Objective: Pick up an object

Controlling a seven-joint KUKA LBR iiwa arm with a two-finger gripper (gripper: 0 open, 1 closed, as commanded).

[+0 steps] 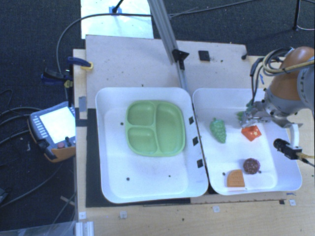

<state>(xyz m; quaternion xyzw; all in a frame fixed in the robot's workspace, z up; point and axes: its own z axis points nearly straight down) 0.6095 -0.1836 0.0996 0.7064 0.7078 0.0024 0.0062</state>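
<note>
Orange block [251, 132] sat in the right bin [206, 132] right under the gripper [252, 118], looked light and stiff with grabbable flat sides, honestly couldn't tell the pincer's state.

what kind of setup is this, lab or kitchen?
Most likely a robotics lab: two white bins on a bench over dark carpet, a teach pendant on the floor, loose cables, and toy food like the green plate.

Two shallow white plastic bins [147, 191] look smooth and faintly glossy. A pale green divided plastic plate [155, 128] appears matt. The dark carpet floor [29, 33] looks rough.
</note>
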